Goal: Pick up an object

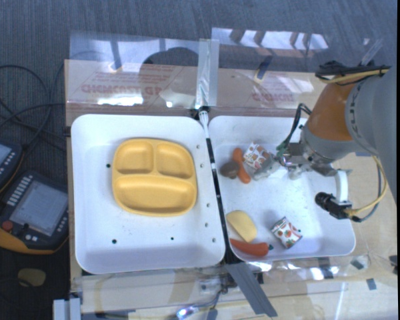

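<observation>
Down at the near rim of the right bin (333, 249), a red chili pepper (249, 248) lies along the front wall, with a pale yellow potato-shaped piece (242, 225) touching it just behind. Beside them to the right sits a small white carton printed with strawberries (287, 233), tilted on a corner and apart from the pepper.

Farther back in that bin, near the divider, a cluster gathers: a small orange carrot (238, 156), a dark brown lump (230, 171) and an orange-red piece (244, 175) touching it, and a second white printed carton (255, 157) leaning against them. The gripper (288, 163) reaches in from the right and hangs low, just right of this second carton, very near it or perhaps touching its edge; nothing can be made out between its tips, and whether the claw is spread or pressed together cannot be told from this angle. The grey arm with its orange band (333, 115) rises behind it over the bin's far right corner.

The left bin (87, 245) holds a yellow divided plate (155, 177) with three compartments, resting flat near the middle and well apart from the claw.
</observation>
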Controlling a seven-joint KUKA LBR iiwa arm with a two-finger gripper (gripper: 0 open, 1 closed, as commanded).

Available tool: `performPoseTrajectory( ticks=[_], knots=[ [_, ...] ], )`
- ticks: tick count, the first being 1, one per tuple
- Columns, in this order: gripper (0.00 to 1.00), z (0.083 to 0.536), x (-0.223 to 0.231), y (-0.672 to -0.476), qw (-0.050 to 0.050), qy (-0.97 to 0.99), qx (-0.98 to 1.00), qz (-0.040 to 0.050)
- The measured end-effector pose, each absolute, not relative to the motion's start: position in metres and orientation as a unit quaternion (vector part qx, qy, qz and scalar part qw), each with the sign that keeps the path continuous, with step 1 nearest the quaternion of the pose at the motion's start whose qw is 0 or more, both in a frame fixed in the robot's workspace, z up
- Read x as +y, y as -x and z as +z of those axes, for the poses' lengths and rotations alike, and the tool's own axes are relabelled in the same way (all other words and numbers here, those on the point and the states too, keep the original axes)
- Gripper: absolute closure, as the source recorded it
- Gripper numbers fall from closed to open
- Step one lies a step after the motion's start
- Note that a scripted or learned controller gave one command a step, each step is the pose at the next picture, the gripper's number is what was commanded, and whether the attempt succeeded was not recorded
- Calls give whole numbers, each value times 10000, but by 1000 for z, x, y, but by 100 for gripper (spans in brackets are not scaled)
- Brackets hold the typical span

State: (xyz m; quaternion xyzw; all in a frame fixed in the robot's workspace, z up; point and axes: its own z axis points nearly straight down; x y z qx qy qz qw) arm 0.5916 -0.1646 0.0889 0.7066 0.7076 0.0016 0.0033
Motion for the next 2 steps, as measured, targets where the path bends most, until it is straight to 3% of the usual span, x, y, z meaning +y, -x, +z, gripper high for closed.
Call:
performPoseTrajectory(
  ticks=[1, 2],
  knots=[
    [0, 89, -100, -644, 6, -7057, 7085, -8],
    [100, 97, -100, -643, -25, -7052, 7090, -37]
  ],
)
